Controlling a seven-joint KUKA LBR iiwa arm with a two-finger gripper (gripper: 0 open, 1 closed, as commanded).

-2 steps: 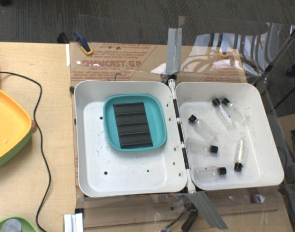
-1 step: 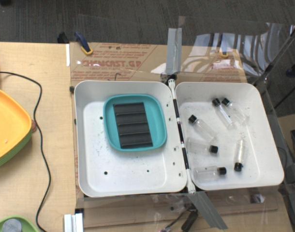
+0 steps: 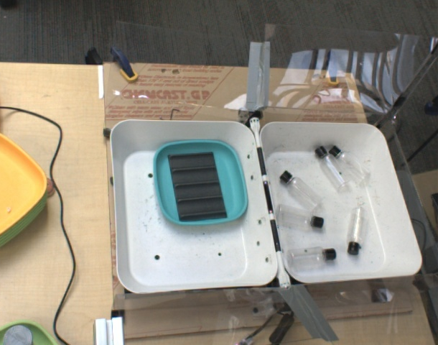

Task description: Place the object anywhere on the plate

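A teal square plate [image 3: 236, 185] lies in the left white bin [image 3: 133, 214], toward its upper middle, with a dark ribbed insert [image 3: 197, 186] on it. In the right white bin [image 3: 391, 192] lie several clear vials with black caps: one near the left side [image 3: 296, 185], one in the upper middle [image 3: 331, 167], one near the centre [image 3: 305, 218], one upright-lying at the right [image 3: 355, 228] and one along the lower edge [image 3: 314, 254]. They lie apart from one another.
Stacked yellow and green dishes [image 3: 11, 192] sit on the wooden bench at the far left, with a black cable [image 3: 61, 192] curving beside them. A cardboard sheet [image 3: 176, 92] lies behind the bins. A metal divider [image 3: 258, 70] stands between them at the back.
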